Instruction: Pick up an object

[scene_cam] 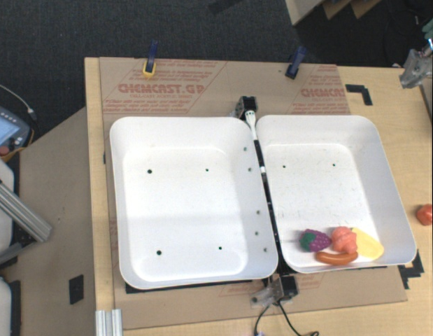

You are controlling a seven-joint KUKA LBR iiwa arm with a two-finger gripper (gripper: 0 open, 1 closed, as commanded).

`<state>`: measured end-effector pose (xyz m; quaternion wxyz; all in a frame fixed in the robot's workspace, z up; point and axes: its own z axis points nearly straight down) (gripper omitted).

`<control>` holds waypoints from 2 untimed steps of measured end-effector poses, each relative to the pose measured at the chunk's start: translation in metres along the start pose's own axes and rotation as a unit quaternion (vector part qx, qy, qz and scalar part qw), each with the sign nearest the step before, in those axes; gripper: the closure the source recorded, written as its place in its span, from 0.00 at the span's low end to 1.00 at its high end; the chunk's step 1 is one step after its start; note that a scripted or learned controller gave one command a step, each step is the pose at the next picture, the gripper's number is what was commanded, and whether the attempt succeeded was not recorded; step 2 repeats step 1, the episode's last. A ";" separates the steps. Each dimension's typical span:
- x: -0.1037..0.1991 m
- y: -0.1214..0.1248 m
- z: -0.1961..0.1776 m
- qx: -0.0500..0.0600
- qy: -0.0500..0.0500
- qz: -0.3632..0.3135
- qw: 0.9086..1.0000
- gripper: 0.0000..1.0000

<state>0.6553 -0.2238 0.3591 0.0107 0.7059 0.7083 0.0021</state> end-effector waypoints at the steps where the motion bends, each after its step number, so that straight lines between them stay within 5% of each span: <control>1: 0.000 0.001 -0.011 -0.002 -0.001 0.000 1.000 1.00; 2: 0.000 0.001 -0.011 -0.002 -0.001 0.000 1.000 1.00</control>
